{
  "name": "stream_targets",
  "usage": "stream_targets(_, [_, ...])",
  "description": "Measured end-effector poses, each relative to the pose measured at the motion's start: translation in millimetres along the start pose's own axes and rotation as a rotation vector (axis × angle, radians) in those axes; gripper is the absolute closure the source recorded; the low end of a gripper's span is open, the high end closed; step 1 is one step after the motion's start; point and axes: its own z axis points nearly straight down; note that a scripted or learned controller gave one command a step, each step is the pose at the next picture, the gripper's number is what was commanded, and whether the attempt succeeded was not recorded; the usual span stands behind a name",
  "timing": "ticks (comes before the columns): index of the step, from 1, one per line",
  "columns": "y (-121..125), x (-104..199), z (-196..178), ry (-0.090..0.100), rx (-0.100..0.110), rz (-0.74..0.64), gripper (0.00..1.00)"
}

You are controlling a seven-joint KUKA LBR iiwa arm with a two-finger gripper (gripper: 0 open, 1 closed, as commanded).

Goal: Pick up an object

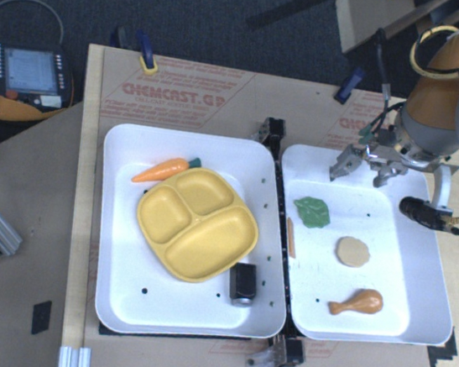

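Camera view looks down on two white bins that sit side by side on a bench. The left bin [113, 230] has a yellow plate [196, 225] with three parts, a toy carrot [160, 169] touching the plate's top edge, and a small black box [242, 281] just beside the plate's lower edge. The right bin [428, 274] has a green leaf [313, 212], a round tan cookie [353, 252] and a toy chicken leg [357, 303]. A thin tan stick [290, 237] lies by the wall between the bins.

The claw [366, 165] hangs over the top end of the right bin. Its two fingers are spread wide and nothing is between them. The arm comes in from the right, with its orange band up high.

The green leaf is the closest thing to the claw, a little below it and to the left. It looks like a light plastic toy, maybe a bit bendy. It lies low and flat, so the fingers would likely have to go down almost to the bin floor and pinch it across its narrow part. It may slide on the smooth white floor.

The chicken leg looks easier to grab. It is thicker, and its fat round end gives the fingers more to squeeze. The cookie is flat and round and could slip out.
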Motion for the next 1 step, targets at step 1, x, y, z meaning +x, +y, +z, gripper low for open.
stream_targets(1, [3.0,0.4,42.8,0.0,-0.002,-0.002,0.0])
